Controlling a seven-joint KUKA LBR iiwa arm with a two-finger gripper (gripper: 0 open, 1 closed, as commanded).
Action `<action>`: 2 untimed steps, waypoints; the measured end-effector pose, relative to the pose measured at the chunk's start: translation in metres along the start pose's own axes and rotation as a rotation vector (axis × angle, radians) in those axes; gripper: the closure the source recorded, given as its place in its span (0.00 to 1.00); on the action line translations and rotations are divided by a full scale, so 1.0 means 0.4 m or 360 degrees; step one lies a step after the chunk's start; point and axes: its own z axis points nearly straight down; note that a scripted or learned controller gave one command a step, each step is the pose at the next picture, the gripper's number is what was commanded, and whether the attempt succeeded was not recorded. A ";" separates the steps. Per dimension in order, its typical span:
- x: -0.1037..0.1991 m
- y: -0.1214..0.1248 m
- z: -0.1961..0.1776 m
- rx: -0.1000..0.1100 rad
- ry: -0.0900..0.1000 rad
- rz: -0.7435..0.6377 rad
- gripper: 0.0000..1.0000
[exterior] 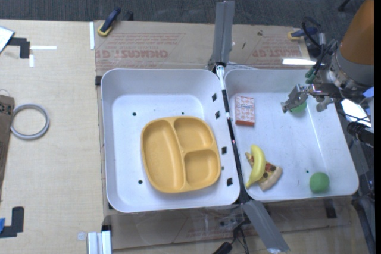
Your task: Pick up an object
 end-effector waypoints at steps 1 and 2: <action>-0.001 0.001 -0.021 0.0001 -0.0001 0.0000 1.00; 0.034 0.145 -0.234 -0.0006 -0.0003 0.0127 1.00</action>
